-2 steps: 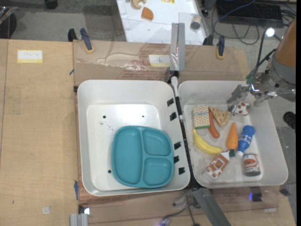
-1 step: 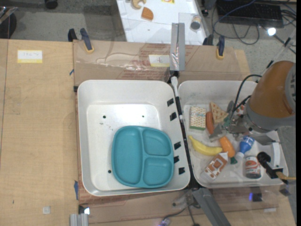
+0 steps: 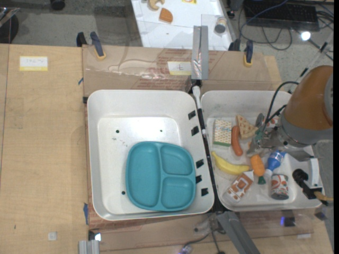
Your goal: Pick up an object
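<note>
Camera view is showing a teal divided plate [image 3: 160,177] lying in the left bin [image 3: 100,142], well to the left of the gripper [image 3: 263,137], which is reaching down into the right bin [image 3: 222,102]. Just left of the gripper a red sausage [image 3: 236,141] and a cracker wedge [image 3: 245,126] are lying, with a banana [image 3: 230,164] and a carrot [image 3: 257,165] just below it. How far the gripper is opening cannot be told, as cables and the grey wrist are hiding its tip, and nothing is showing in its grasp.
</note>
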Controlling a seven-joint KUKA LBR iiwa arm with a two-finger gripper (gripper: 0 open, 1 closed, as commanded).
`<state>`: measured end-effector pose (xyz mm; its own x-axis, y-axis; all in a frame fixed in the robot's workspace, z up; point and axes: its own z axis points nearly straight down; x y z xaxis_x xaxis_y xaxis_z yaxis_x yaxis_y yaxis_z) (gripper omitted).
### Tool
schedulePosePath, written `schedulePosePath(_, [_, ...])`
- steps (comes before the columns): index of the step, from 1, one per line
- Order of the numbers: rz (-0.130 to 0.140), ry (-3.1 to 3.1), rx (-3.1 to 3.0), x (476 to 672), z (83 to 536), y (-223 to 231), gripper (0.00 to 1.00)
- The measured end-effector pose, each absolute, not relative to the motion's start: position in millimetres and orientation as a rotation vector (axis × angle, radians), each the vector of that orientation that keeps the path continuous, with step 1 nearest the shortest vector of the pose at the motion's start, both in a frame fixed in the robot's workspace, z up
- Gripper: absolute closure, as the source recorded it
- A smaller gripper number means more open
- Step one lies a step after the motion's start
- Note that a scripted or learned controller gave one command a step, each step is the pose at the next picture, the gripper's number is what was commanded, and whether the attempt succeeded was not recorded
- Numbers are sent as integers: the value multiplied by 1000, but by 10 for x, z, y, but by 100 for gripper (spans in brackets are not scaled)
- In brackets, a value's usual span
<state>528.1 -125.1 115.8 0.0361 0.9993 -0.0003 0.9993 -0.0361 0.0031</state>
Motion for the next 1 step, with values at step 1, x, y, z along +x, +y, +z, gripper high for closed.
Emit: schedulePosePath(1, [3, 2044, 2385, 5389, 2038, -432, 100])
